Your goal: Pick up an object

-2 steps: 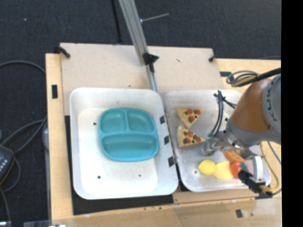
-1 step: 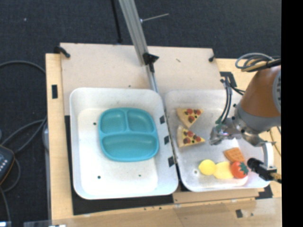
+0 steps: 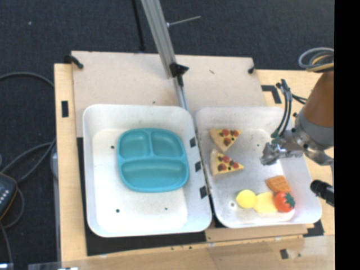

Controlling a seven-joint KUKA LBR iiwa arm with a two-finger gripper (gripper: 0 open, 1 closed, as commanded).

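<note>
The arm (image 3: 320, 108) is cut off at the right edge. Its jaws look too blurry to tell if they grip. The gripper (image 3: 271, 154) hangs over bare floor in the right bin (image 3: 247, 221).

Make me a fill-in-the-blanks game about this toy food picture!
1. The blue-green divided plastic plate sits in the ____ bin.
2. The right white bin holds ____ toy pizza slices.
3. The red toy tomato lies next to the ____ toy lemon.

Missing words: left; two; yellow.

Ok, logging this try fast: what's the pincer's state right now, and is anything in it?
Pincer: over the right bin, apart from the toy food; open or shut cannot be told, nothing seen in it.
</note>
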